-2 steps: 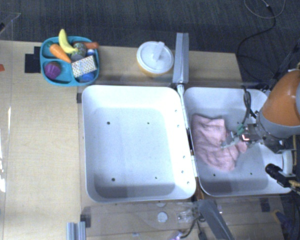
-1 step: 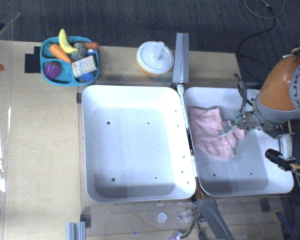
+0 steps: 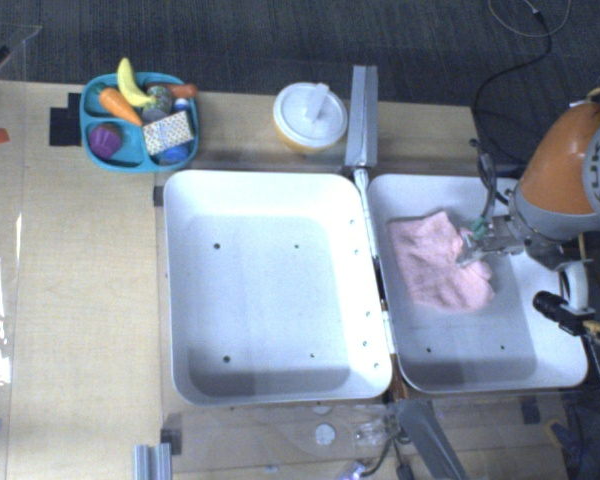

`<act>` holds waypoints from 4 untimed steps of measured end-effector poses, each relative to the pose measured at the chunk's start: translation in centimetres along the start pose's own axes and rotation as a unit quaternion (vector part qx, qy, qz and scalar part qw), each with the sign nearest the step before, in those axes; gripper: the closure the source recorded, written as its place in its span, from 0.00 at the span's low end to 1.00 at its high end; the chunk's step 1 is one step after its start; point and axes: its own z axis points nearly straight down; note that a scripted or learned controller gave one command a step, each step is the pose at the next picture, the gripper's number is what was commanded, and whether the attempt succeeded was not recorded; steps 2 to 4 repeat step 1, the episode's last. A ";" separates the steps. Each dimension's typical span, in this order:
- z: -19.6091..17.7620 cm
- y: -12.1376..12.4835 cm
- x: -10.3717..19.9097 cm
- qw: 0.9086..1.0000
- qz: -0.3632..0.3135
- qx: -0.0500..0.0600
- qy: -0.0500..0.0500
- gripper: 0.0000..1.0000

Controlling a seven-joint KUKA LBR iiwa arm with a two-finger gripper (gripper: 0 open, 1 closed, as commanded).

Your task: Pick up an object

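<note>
Pink cloth (image 3: 436,260) is seen crumpled in the right bin (image 3: 500,368), toward its left and upper part. The gripper (image 3: 474,246) is positioned at the cloth's right edge, touching it. Whether the pincer is released or clenched cannot be told.

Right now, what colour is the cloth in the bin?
Pale pink; the cloth shows in the camera view.

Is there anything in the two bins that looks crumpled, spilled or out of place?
Nothing is spilled or broken. The pink cloth lies crumpled rather than flat in the right bin, with the end effector at its right edge. The left bin shows nothing odd.
</note>
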 end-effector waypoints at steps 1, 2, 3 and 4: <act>-8.6 6.2 5.9 0.999 0.034 0.008 0.001 1.00; -8.6 6.2 5.9 0.999 0.034 0.008 0.001 1.00; -8.6 6.2 5.9 0.999 0.034 0.008 0.001 1.00; -8.6 6.2 5.9 0.999 0.034 0.008 0.001 1.00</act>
